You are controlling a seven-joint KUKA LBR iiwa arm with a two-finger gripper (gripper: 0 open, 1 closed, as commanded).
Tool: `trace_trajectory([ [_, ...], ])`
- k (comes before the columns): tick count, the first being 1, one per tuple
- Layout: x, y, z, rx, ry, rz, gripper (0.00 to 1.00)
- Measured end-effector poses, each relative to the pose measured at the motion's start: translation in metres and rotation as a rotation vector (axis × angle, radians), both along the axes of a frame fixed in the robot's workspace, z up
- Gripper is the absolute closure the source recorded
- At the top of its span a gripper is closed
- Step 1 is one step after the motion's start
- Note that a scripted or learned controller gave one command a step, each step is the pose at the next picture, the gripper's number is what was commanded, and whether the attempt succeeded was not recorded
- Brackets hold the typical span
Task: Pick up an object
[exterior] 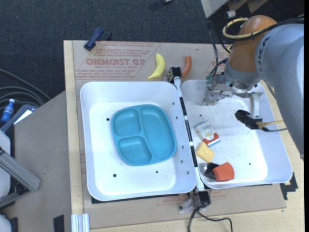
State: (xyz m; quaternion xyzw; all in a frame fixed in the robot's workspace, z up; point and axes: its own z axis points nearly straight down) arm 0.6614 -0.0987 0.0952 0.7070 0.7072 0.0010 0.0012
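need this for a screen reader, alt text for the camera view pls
A grey robot arm with an orange band reaches from the right, its gripper low over the back of the right white bin, which holds a small carton, a yellow block and an orange block. The left bin holds a blue divided plate.

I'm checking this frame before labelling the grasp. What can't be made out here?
- Gripper, camera view: fingers too small and blurred against the right bin to tell open or shut.
- Small carton: print too small to read.
- Dark object: partly covered by the orange block; its shape is unclear.
- Arm: cut off by the right edge.
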Motion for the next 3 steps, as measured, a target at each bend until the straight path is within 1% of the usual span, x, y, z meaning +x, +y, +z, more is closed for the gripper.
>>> trace_trajectory([
  [1, 0.000, 0.000, 0.000, 0.000, 0.000, 0.000, 0.00],
  [2, -0.101, 0.002, -0.011, 0.002, 0.006, -0.002, 0.00],
  [3, -0.101, 0.002, -0.001, 0.001, 0.003, -0.003, 1.00],
])
